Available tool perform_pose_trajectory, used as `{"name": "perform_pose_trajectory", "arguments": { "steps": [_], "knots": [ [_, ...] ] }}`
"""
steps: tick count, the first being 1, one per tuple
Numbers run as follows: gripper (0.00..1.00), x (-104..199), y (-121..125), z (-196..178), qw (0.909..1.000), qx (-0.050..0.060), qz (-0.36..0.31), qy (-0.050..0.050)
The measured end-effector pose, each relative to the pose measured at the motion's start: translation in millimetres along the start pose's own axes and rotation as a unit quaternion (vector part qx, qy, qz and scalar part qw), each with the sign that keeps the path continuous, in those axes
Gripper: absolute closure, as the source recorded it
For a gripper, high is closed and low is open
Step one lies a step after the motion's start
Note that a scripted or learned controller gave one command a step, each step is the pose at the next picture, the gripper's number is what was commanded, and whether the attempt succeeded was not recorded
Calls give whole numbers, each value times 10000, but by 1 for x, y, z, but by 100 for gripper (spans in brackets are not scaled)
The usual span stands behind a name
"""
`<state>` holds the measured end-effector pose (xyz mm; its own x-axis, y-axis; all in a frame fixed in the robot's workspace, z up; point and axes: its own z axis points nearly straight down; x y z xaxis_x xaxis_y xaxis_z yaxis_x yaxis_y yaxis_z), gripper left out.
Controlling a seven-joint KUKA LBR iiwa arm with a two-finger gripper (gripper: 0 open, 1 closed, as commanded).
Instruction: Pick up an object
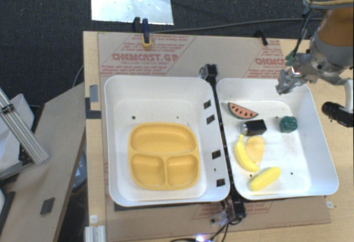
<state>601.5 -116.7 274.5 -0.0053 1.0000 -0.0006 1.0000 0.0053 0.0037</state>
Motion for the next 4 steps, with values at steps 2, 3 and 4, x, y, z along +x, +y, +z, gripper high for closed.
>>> {"name": "perform_pose_trajectory", "arguments": {
  "steps": [2,3,4],
  "knots": [
    [100,93,-7,19,10000,16,-7,3],
    [100,150,-23,23,10000,18,-20,11],
    [100,208,-26,39,10000,20,-24,12]
  ]
}}
